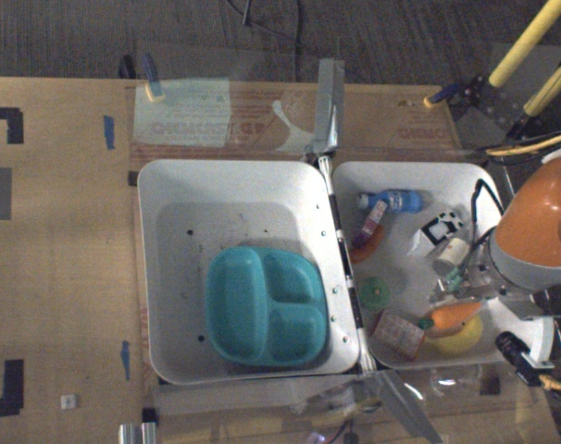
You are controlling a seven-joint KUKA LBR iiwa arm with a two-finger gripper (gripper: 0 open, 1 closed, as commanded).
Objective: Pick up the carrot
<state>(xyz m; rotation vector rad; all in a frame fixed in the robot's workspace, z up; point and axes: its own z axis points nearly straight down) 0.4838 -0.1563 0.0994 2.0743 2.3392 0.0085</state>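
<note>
The carrot (454, 314) is orange with a small green tip at its left end. It lies near the front of the right bin (405, 176), resting across a yellow fruit-shaped toy (458, 338). My gripper (464, 280) comes in from the right under the orange-banded wrist (535, 225) and sits just above and behind the carrot, close to it. The wrist and cables hide the parts around the gripper's tip.
The right bin also holds a blue bottle (392, 200), a reddish-brown item (367, 240), a black-and-white cube (440, 227), a white cylinder (450, 253), a green round piece (375, 292) and a pink box (398, 334). A teal divided plate (265, 306) lies in the left bin (169, 248).
</note>
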